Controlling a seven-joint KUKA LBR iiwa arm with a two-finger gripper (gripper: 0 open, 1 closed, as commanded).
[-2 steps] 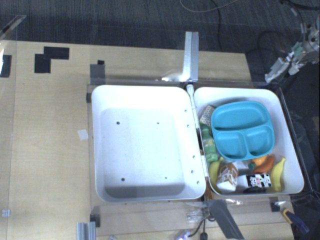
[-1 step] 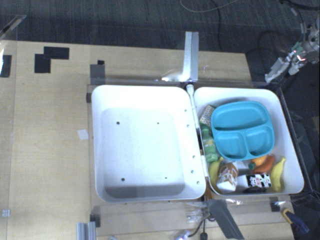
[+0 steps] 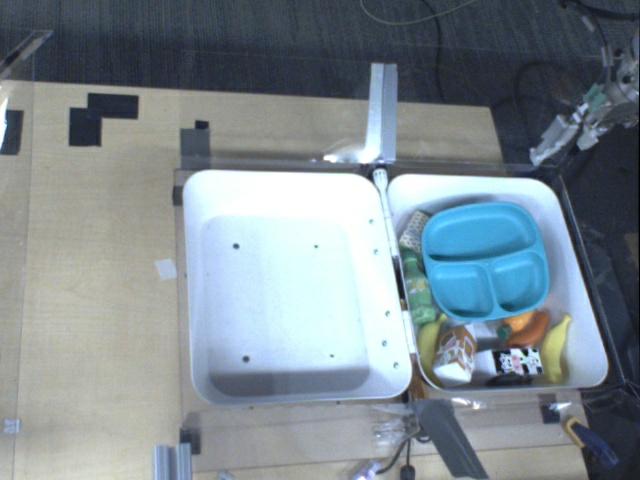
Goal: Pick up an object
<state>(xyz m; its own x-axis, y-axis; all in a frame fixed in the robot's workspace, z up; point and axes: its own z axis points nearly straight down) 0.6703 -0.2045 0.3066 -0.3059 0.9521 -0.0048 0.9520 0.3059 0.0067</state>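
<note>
Counting one blue tray [image 3: 487, 268], two bananas [image 3: 556, 348]

Glossy blue plastic tray [image 3: 486, 258]

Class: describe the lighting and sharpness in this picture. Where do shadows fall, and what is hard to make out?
Camera view: soft, even light; a faint shadow along the left bin's near wall; the blue tray is crisp, the small items below it blur together; the arm at top right is dim against the dark floor.

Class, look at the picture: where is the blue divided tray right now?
The blue divided tray lies in the right bin, filling its far half. The banana and the other small items sit along its near and left edges.
</note>
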